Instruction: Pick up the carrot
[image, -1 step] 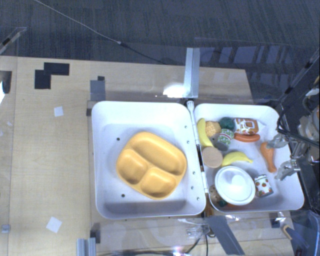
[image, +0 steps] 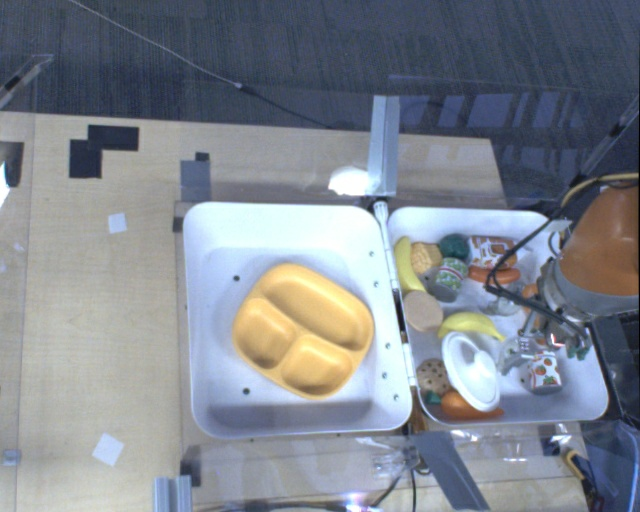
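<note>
Pale wooden bench top (image: 90, 330) carries two shallow white plastic bins side by side under a dark carpeted floor strip. Taking the left white bin (image: 205, 300) as landmark, a large yellow three-compartment plate (image: 303, 328) lies inside it near its middle. Just right of it, touching along a shared edge, sits the right white bin (image: 590, 400), crowded with small items. Over that bin's far right side hangs the grey arm with its orange band (image: 600, 255). Its two-finger gripper (image: 527, 352) points toward the landmark bin; whether its fingers are spread or closed cannot be told, and nothing shows between them. A white bowl (image: 472, 368) lies tilted beside a yellow banana (image: 470, 324). The orange carrot (image: 462, 406) rests at the right bin's near edge, partly under the bowl, apart from the gripper and nearer the landmark bin.
</note>
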